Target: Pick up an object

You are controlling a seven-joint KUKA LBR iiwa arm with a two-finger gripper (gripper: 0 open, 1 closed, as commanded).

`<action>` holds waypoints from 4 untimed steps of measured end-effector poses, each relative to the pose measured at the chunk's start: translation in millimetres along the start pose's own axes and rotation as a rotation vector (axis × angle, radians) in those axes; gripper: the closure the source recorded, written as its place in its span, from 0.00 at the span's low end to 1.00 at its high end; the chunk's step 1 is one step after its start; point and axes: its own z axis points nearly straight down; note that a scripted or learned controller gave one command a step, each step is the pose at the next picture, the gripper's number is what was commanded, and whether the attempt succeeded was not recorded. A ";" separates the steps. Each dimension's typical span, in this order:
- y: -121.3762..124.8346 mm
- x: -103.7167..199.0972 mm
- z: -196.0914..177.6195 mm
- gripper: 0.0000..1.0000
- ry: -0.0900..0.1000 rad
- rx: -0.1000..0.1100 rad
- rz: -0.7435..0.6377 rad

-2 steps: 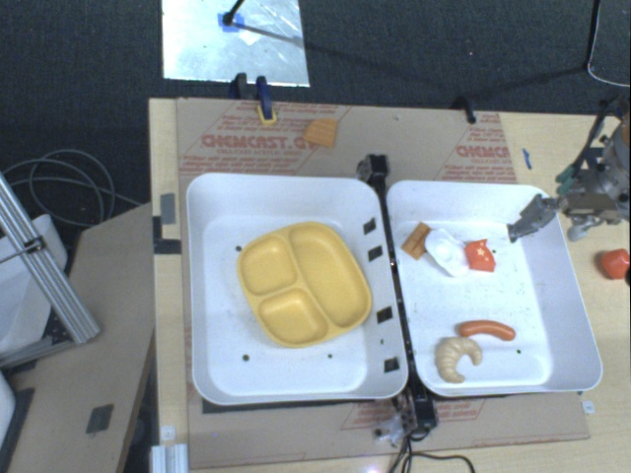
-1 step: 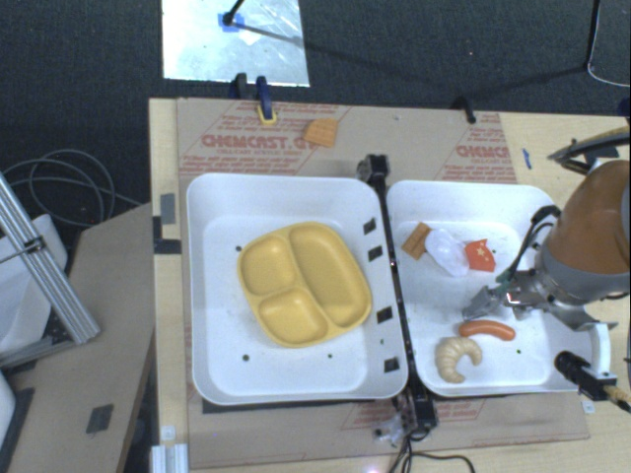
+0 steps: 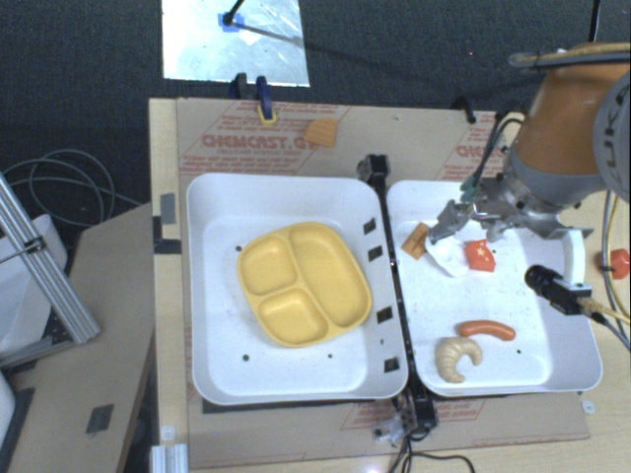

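Note:
In the right bin (image 3: 582, 363) lie a small brown block (image 3: 415, 240) near the left wall, a red piece (image 3: 480, 256) in the middle, an orange-red sausage (image 3: 486, 330) toward the front, and a pale beige croissant-shaped piece (image 3: 458, 356) just in front of it. My gripper (image 3: 463, 233) hangs over the back half of this bin, between the brown block and the red piece. Its fingers are spread open and hold nothing. One fingertip points toward the brown block. The other is just above the red piece.
The left bin (image 3: 212, 264) holds a yellow divided plate (image 3: 304, 282). A black divider (image 3: 386, 264) runs between the bins. A black cylinder on a cable (image 3: 554, 289) sits over the right bin's right side. A small tan block (image 3: 320, 132) lies on the cardboard behind the bins.

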 end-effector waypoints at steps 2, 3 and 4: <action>-73.8 11.6 -147.6 0.00 0.000 0.007 0.005; -78.8 -47.8 -20.4 0.00 0.000 0.023 0.018; -44.6 4.6 -168.8 0.00 0.000 -0.005 0.002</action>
